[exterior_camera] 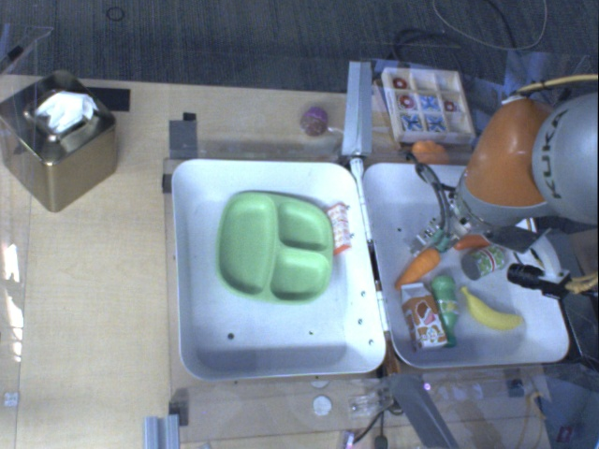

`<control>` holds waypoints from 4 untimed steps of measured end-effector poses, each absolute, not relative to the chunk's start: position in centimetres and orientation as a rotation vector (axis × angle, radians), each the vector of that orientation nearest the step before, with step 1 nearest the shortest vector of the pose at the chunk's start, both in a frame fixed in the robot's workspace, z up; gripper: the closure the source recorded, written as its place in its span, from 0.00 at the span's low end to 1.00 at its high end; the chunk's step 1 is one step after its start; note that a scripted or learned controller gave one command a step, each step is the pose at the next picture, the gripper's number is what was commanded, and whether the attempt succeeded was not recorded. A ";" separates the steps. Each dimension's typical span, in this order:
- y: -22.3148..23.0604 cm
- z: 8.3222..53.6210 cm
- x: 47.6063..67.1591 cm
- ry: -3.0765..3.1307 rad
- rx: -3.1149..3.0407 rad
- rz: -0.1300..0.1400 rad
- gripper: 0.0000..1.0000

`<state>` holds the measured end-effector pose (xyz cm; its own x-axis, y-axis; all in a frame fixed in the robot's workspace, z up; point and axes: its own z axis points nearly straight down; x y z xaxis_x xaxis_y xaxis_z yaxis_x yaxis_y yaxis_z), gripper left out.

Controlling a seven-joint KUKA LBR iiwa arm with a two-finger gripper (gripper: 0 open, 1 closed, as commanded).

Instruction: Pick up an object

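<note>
Carrot [418, 265], a toy one, lies in the right bin [552, 349] just below the claw [441, 235], its thick end almost at the fingertips. Whether the claw is open or closed cannot be told. Further below it sit a small carton [426, 320] and a green bottle [445, 302]; a banana [490, 311] lies down and to the right. This looks like the approach step: next comes a short descent onto the carrot, then closing.

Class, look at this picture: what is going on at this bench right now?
A grey and orange robot arm reaches into the right bin, its pincer down beside the carrot. A banana, a green bottle, a small carton and a can lie nearby. The left bin holds a green divided plate.
</note>
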<state>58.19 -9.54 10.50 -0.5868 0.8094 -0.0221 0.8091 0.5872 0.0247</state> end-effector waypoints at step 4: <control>-10.0 9.1 52.8 2.244 2.171 0.023 0.00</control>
<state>52.76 -9.95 9.13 -0.0331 0.9994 -0.0034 0.9992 0.0332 0.0238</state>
